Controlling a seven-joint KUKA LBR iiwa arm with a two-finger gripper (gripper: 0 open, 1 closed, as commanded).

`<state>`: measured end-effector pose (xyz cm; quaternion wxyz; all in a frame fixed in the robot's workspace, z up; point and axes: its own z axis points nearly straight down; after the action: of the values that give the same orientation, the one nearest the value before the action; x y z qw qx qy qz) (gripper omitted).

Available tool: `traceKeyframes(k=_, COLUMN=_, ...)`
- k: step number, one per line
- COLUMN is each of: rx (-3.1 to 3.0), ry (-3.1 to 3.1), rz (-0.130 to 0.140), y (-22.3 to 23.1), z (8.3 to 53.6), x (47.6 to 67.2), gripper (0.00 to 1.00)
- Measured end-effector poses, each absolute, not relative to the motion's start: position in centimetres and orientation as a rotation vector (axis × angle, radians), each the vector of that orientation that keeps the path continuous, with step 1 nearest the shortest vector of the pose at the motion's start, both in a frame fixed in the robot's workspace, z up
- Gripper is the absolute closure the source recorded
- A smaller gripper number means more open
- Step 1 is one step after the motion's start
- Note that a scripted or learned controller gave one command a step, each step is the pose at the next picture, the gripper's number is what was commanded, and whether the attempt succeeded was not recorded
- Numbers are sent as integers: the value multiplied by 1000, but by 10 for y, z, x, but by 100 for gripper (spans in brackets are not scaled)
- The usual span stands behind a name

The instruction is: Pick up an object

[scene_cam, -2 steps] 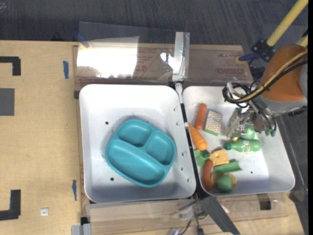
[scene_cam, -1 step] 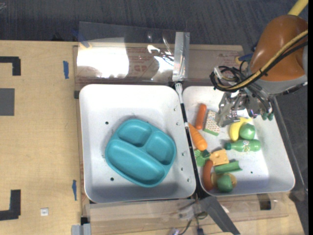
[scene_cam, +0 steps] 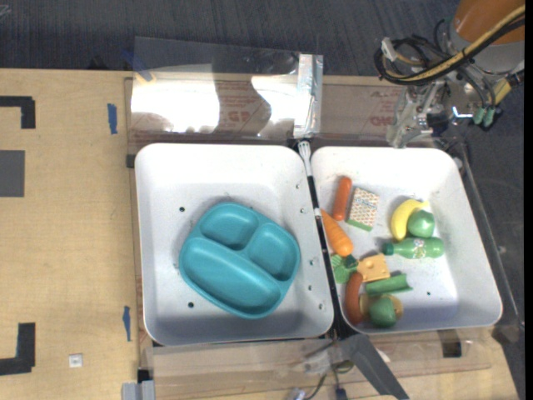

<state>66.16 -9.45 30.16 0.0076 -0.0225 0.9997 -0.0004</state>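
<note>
Bench [scene_cam: 58, 223] bearing two white bins [scene_cam: 158, 307]

Teal tray [scene_cam: 240, 259]; orange carrot [scene_cam: 338, 237]; yellow banana [scene_cam: 405, 216]; white bins [scene_cam: 158, 223].

The arm [scene_cam: 491, 11] is seen at the upper right corner, its orange band uppermost, wrapped in looping cables. The gripper [scene_cam: 414, 127] is hung low from the wrist, pointed downward; nothing is seen held between its tips.
</note>
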Motion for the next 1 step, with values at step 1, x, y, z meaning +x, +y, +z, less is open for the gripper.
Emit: traceKeyframes(k=1, rx=-399, ry=3112, rz=0, y=-94, z=260, x=647, gripper=100)
